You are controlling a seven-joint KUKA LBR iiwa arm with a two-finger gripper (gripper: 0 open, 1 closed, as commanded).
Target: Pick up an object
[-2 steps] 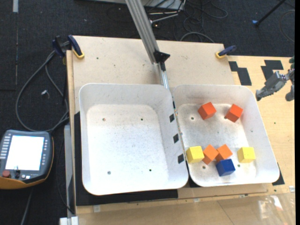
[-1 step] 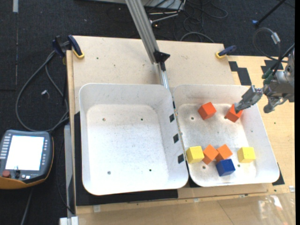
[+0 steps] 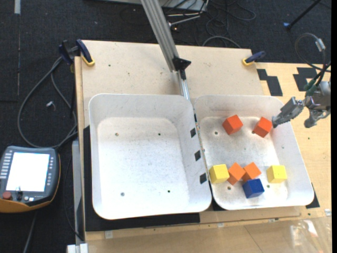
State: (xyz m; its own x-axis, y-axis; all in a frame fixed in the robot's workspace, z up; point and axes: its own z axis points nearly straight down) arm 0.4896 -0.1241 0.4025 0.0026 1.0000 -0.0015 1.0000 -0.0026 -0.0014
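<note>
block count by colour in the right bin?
orange blocks: 4 —
yellow blocks: 2 —
blue block: 1 —
total: 7

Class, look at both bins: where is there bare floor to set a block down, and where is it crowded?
Left bin: bare floor, wall to wall. Right bin: a bare strip between the two orange blocks up top and the crowded cluster around the blue block.
</note>
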